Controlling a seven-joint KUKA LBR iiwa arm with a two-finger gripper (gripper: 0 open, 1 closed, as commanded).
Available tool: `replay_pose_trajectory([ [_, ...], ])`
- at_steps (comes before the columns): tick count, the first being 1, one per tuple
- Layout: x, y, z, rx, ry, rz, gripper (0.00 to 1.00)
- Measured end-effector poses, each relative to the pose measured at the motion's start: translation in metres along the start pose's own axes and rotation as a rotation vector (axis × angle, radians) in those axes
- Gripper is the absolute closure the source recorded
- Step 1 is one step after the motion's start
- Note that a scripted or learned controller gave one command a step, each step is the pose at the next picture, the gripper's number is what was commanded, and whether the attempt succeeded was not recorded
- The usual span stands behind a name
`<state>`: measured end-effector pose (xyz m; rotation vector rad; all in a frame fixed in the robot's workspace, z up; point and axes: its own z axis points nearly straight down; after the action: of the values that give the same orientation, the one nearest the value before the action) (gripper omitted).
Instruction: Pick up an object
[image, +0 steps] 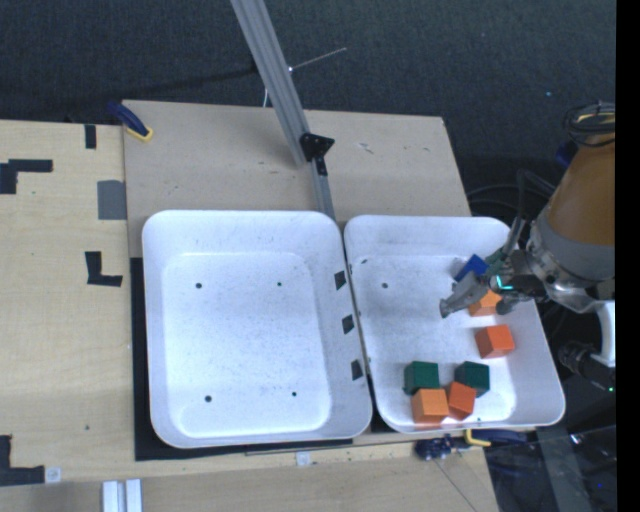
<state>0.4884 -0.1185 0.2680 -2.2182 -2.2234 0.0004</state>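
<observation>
My gripper (458, 302) hangs over the right bin (400, 262), near its right side, with its grey fingers pointing left. A blue block (468, 267) lies just above the fingers. An orange block (487, 305) sits right behind them, partly hidden by the wrist. Another orange block (495, 341) lies a little lower. Near the bin's front edge stand two green blocks (422, 375) (472, 376) and two orange blocks (431, 404) (461, 398). Nothing shows between the fingers.
The left bin (240, 325) adjoins the right one. A grey metal bar (283, 85) slants down from the top to the bins' junction. A blue-yellow clamp (131, 121) lies on the bench at the far left. The arm's orange band (590, 195) fills the right.
</observation>
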Motion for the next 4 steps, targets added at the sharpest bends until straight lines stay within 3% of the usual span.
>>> replay_pose_trajectory([
  [3,0.005,0.009,0.163,0.007,0.001,0.001,0.00],
  [4,0.006,0.010,0.151,0.004,0.002,0.000,1.00],
])
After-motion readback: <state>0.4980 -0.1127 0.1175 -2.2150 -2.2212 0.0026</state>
